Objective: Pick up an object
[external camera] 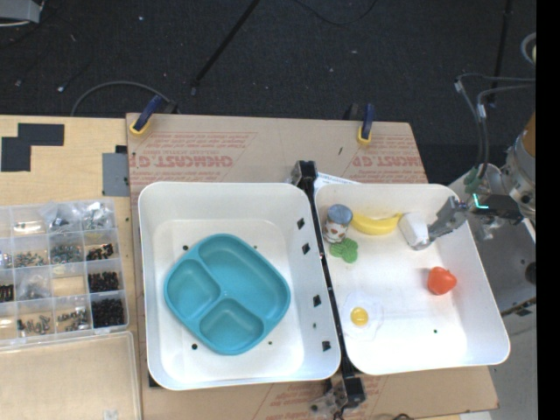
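White cup [413, 229] at the gripper [435, 230] tip in the right bin [490, 322].
Whether the tool grips it, I cannot tell. Just left of it lie a smooth yellow banana [375, 224] and a labelled can [337, 222]; below sits a red pepper [442, 280]. Far left, a teal divided plate [227, 293]; the cardboard [262, 151] beyond reads "CHEMCAST GP", mirrored.

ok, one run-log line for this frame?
gripper: over right bin, far side, at white object | grasp: cannot tell | beside: banana | loose: orange object, small can | left bin: teal divided plate
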